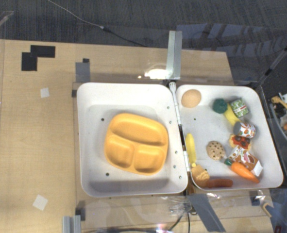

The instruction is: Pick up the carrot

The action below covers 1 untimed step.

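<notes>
The carrot [243, 171] is orange with a dark green stub at its left end. It lies flat near the front right corner of the right bin [201, 118], its tip pointing to the right. A patterned packet [241, 156] touches it from behind, and a brown sausage [218, 182] lies just left of it along the bin's front wall.
The left bin [92, 130] holds a yellow divided plate [135, 143]. In the right bin lie a tan egg [191, 98], a cookie [214, 150], a banana [190, 148], a green can [239, 108] and several small toys. Cables hang off the bench's right edge.
</notes>
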Tool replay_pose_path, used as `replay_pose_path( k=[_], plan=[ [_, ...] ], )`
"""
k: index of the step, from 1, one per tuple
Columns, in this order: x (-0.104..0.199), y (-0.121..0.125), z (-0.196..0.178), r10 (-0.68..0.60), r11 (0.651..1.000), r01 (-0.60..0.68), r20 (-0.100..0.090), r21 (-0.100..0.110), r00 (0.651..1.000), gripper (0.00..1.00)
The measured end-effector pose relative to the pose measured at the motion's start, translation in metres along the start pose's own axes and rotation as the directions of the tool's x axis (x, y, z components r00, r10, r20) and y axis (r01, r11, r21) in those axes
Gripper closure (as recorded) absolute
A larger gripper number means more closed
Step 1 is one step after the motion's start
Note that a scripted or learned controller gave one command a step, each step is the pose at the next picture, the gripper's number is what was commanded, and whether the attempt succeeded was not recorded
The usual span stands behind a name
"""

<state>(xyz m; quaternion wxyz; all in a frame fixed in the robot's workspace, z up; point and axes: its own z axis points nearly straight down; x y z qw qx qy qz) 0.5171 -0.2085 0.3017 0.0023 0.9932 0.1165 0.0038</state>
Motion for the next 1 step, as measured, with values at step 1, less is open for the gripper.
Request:
replay_pose_path(
  k=[1],
  plan=[
    [-0.0144, -0.0075, 0.1145, -0.038, 0.999, 0.038, 0.013, 0.01, 0.999, 1.0]
  ],
)
